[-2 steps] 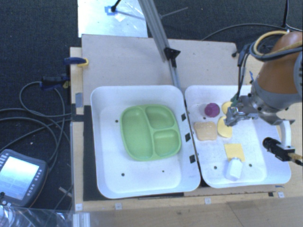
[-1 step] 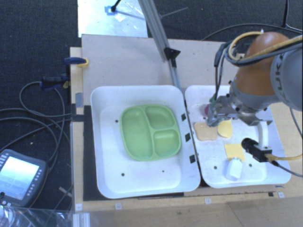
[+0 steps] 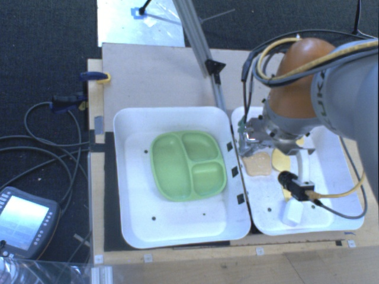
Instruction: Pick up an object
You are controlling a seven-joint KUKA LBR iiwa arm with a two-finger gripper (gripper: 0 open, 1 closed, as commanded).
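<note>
Green divided plate [image 3: 188,165] lies in the left bin [image 3: 133,218].

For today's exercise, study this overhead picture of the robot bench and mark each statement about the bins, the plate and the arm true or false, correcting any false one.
1. A green divided plate lies in the left bin. True.
2. The plate has five compartments. False: it has three.
3. The arm is over the right bin. True.
4. A white block lies in the left bin. False: it lies in the right bin, near its front edge.
5. A tan flat piece lies on the plate. False: it lies in the right bin.
</note>
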